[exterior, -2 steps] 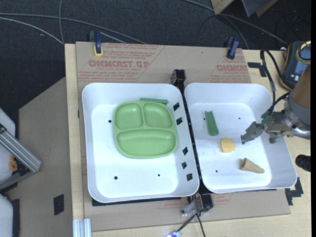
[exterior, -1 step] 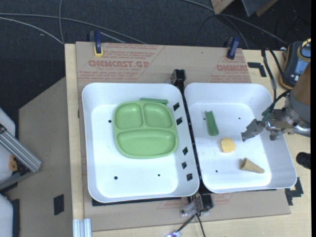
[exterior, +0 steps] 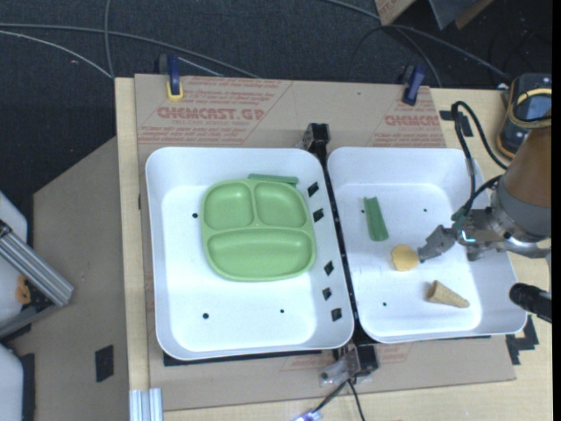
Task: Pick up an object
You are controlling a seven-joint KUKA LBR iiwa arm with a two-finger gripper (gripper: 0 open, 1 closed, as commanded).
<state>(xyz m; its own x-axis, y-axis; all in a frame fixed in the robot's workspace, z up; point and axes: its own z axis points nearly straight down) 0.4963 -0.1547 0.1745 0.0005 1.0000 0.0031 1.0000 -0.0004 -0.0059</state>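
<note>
Three small things lie in the right bin [exterior: 443, 160]: a green stick [exterior: 376, 218] near its middle, a yellow ball [exterior: 404, 258] below that, and a cone [exterior: 448, 296] toward the near edge. The gripper [exterior: 436, 247] sits just beside the ball on its right, and I cannot tell how wide it stands. It should centre over the ball and close slowly, since a round thing likely rolls away.

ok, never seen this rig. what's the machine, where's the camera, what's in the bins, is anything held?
One fixed camera looks down at a slant on a bench. The machine is a grey robot arm with an orange band, reaching in from the right; its two-finger gripper sits low in the right white bin. That bin holds a green flat stick, a small yellow round piece right beside the gripper tip, and a tan cone-shaped piece. The left white bin holds a light green divided plate. Nothing visibly sits between the fingers.
</note>
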